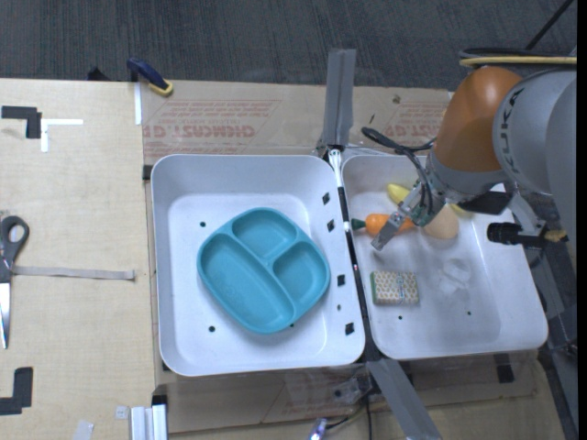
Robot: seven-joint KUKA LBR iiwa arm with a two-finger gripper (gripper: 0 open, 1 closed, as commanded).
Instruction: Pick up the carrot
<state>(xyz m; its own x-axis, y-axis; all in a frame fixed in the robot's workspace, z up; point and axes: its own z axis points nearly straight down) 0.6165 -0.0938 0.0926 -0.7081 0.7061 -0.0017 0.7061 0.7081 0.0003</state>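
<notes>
The carrot (375,222) is a small orange piece with a green tip, lying in the right bin (495,328) near its left wall. My gripper (394,226) comes down from the right and its tip sits right against the carrot's right end, partly covering it. From this slanted view I cannot say whether the carrot is held. The grey arm with its orange band (477,117) hangs over the bin's back right part.
Around the gripper in the right bin lie a yellow piece (396,192), a beige piece (442,226), a speckled sponge (394,288) and a clear plastic item (453,274). The left bin (174,273) holds a blue divided plate (264,269). Scissors (7,264) lie on the bench at far left.
</notes>
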